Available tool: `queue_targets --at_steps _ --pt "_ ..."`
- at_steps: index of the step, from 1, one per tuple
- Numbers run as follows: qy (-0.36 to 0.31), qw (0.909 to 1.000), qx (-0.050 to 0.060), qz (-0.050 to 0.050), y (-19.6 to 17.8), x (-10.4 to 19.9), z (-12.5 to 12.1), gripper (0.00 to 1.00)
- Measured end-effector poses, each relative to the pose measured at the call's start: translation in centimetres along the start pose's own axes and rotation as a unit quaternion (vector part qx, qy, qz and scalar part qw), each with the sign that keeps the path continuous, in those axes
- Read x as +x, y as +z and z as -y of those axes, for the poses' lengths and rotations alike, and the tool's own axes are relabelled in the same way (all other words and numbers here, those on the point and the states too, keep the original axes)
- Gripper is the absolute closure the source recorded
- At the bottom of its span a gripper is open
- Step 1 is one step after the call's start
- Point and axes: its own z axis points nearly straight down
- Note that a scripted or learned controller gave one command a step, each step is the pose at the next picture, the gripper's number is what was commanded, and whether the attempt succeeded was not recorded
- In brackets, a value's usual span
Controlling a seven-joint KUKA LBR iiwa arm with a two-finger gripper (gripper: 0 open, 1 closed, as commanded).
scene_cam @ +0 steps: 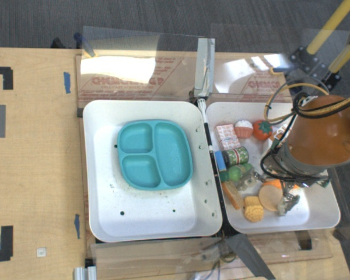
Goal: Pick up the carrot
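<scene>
The carrot lies in the right bin, near its left wall and toward the front edge, a thin orange stick set at a slant. Just right of it sits a yellow lumpy toy food, and beside that a round pale orange piece. Above the carrot are a green item, a dark can lying on its side, a blue block against the left wall, and a pink-white packet. Toward the back edge rest a white and pink piece and a red tomato-like piece.

The gripper is low over the right bin's front half, to the right of the carrot and apart from it (whether its fingers are spread or closed cannot be told).

The left bin holds a teal divided plate near its middle.
</scene>
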Motion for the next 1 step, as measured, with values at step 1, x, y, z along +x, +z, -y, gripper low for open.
queue_targets --at_steps 1 --pt "-0.013 0.9999 0.000 0.001 0.03 2.32 0.85 0.00"
